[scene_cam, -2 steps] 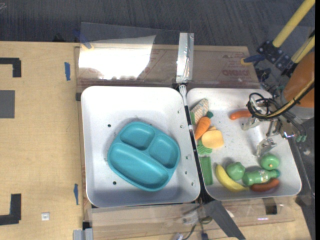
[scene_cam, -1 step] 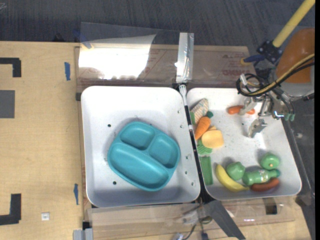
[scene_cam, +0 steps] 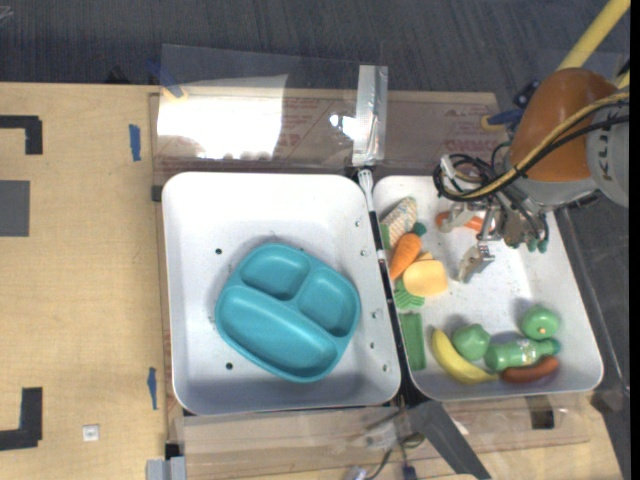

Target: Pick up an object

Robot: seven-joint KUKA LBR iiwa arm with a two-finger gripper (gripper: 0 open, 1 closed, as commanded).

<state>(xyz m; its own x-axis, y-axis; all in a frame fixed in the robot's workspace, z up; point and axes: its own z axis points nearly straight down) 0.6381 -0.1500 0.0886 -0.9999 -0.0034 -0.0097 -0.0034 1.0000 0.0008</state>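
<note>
Metal tool (scene_cam: 478,258) over right bin (scene_cam: 575,298), grip state unclear, wrist cut off

Dark grey floor (scene_cam: 300,8), light wooden bench (scene_cam: 75,268)

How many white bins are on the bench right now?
2. The left bin holds a teal divided plate; the right bin holds toy food, with the gripper above it.

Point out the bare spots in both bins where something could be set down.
Left white bin: bare floor rings the teal divided plate, widest along the back and left. Right white bin: a free patch mid-floor, between the two-finger gripper and the green toy vegetables. Crowded: its left wall, by the orange toy carrot, and its front, with the yellow toy banana.
</note>
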